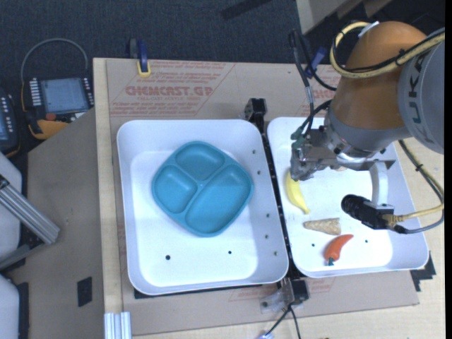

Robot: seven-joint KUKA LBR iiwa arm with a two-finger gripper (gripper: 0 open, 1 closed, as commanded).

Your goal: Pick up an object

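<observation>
Seen from above, the arm (385, 76) reaches in from the right over the right bin (406, 256), its jaws (302, 167) low beside the top of a banana (296, 193); whether they are released or clenched cannot be told. A tan wedge (323, 225) and a red pepper (338, 246) lie nearby. A blue plate (203, 188) sits in the left bin (134, 154).

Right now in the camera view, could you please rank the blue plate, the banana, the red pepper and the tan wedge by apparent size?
1. Blue divided plate, by far the largest.
2. Banana.
3. Red pepper and tan wedge look alike; I wouldn't rank them.
</observation>
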